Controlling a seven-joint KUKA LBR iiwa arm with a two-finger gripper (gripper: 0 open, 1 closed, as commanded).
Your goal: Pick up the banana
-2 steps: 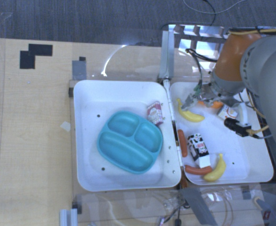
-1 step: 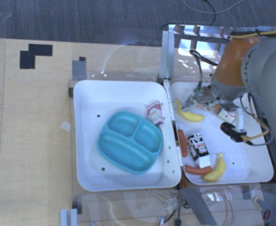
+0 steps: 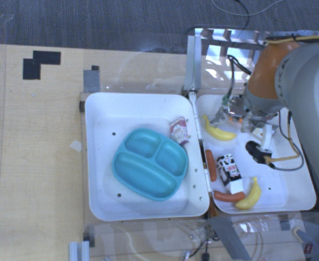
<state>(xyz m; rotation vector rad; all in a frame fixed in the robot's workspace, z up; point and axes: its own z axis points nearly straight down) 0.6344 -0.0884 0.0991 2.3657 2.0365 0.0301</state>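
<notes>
Seemingly printed packet [image 3: 178, 130], lettering unreadable, gripper [image 3: 237, 113] near banana [image 3: 218, 131]

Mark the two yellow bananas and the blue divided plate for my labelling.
Yellow banana nearest the claw [image 3: 219, 132], camera view: mid-body.
Yellow banana at the right bin's front [image 3: 250, 196], camera view: its curved middle.
Blue divided plate [image 3: 128, 170], camera view: its rim's left edge.
</notes>
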